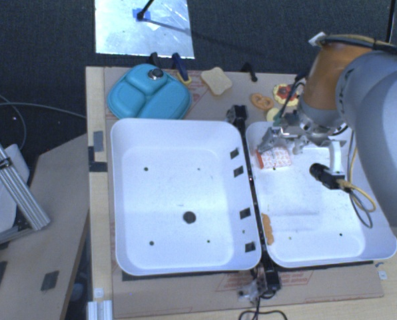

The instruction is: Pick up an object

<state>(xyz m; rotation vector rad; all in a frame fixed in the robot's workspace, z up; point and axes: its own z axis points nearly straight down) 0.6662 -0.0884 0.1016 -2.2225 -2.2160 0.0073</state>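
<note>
Red and white, a small packet (276, 158) lies in the right bin (318, 235), near its far left corner. The tool (278, 139) hangs directly over the packet, close to its upper edge or touching it. Whether the tool is wide or narrow I cannot tell from this angle. The packet looks flat and thin, so the likely trouble is a grip that closes above it or catches only a corner, letting it slip out on the lift. It also sits near the bin's wall, so a downward push could shove it against the wall instead of gripping it. An orange piece (267, 229) rests along the same wall, well apart.
</note>
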